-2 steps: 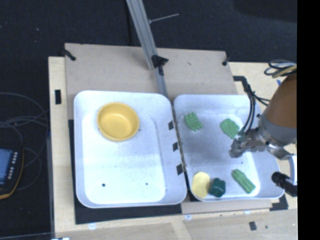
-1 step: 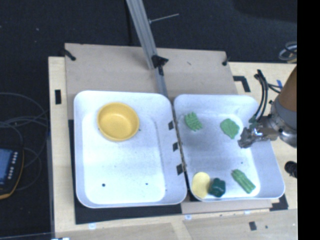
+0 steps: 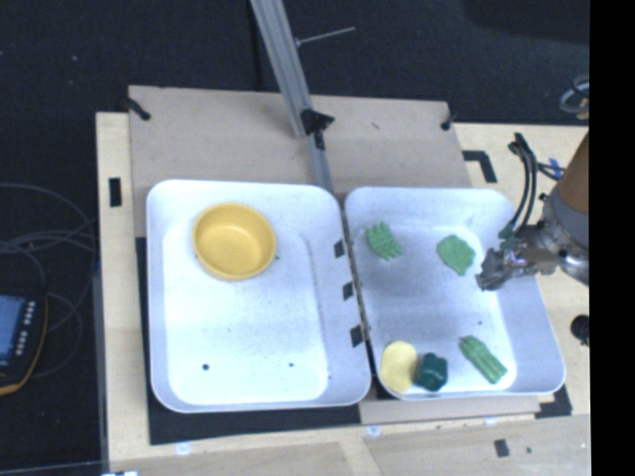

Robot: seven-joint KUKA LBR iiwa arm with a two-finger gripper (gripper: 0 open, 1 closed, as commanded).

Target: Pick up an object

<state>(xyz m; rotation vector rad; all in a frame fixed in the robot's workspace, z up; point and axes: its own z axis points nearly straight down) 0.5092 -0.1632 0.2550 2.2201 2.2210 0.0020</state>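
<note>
The right bin (image 3: 417, 206) holds several small objects. A green ridged piece (image 3: 383, 241) lies near its back left. A rounded green piece (image 3: 456, 254) sits toward the back right. Along the front wall lie a pale yellow object (image 3: 399, 364), a dark teal object (image 3: 431, 372) touching it, and a green oblong piece (image 3: 483, 359). My gripper (image 3: 493, 274) hangs over the right side of this bin, just right of the rounded green piece and apart from it. Nothing shows between its fingers.
The left bin (image 3: 179, 296) holds a yellow bowl (image 3: 234, 241) at its back left. A slanted grey metal rail (image 3: 283, 53) rises behind the bins. Cables (image 3: 526, 172) trail near my wrist at the right.
</note>
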